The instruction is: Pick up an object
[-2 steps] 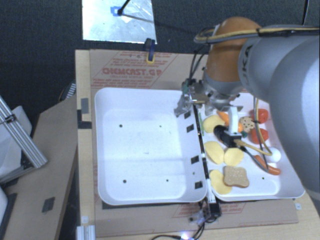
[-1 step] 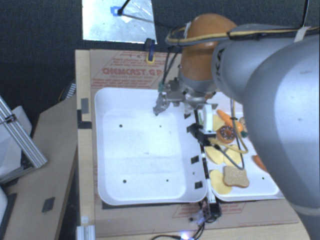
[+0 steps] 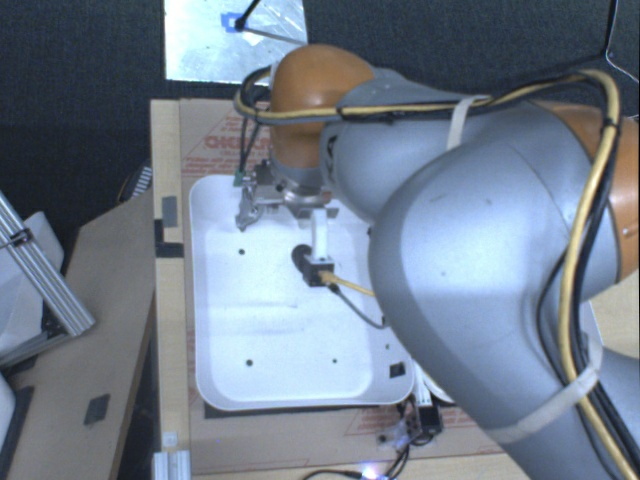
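My gripper [image 3: 246, 210] hangs over the far left part of the left white bin [image 3: 215, 298], low above its floor. I see nothing between or under it. A small dark square thing [image 3: 397, 370] lies near the bin's near right corner, well away from the gripper. The grey arm with its orange band [image 3: 305, 78] reaches in from the right and hides the right bin.
The bins sit on a cardboard-covered bench [image 3: 168, 268]. A shiny metal sheet [image 3: 232, 23] lies beyond the bench at the back. An aluminium frame [image 3: 40, 278] stands at the left. Loose wires and a connector [image 3: 415, 426] lie by the bench's front edge.
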